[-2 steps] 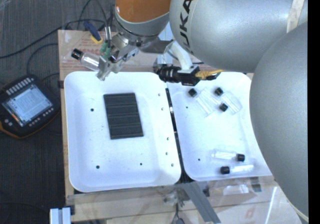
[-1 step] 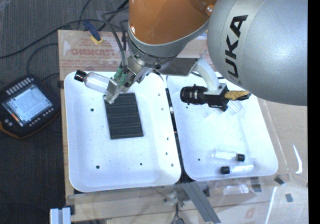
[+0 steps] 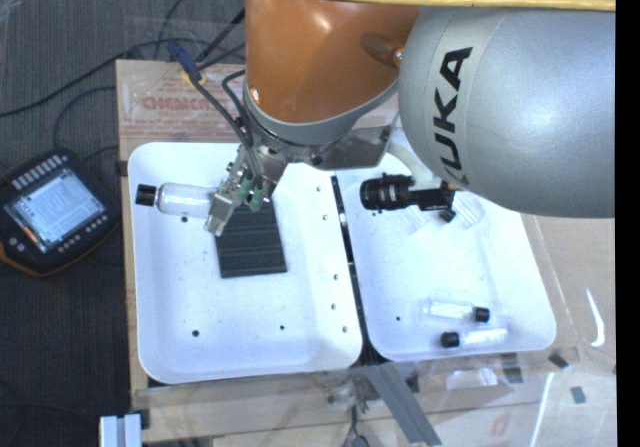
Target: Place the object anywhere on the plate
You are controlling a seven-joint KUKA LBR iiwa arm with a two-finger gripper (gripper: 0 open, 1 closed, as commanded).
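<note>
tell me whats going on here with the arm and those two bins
The KUKA arm reaches over the left bin, its gripper low at the top edge of the dark ribbed plate. A clear vial with a black cap lies on the bin floor just left of the gripper, not on the plate. Two more capped vials lie in the right bin.

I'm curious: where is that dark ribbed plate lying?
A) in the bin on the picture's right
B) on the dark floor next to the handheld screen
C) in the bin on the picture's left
C: the dark ribbed plate lies flat in the left-side bin, just under the gripper and beside a clear vial.
</note>
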